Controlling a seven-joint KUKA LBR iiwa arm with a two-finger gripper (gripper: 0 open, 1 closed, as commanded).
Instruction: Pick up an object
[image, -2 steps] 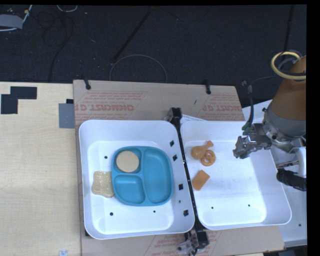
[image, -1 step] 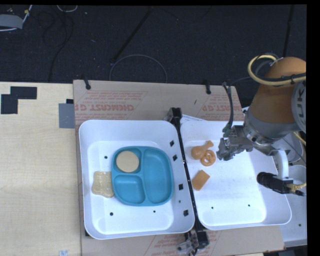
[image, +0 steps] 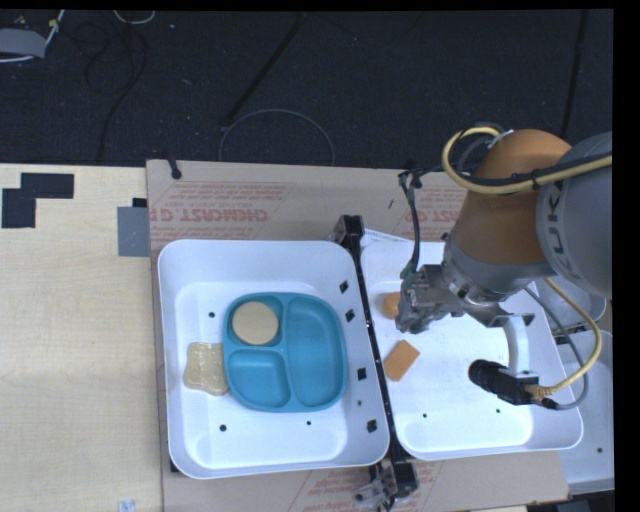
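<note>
Orange block (image: 401, 359), a small wedge-like piece, lies flat on the floor of the right bin (image: 500, 430), close to the divider and just below the gripper (image: 412, 318). It is judged light and rigid, possibly foam, best taken across its short flat sides. A second orange piece (image: 388, 304) lies beside the gripper. How the gripper is set cannot be told.
</note>
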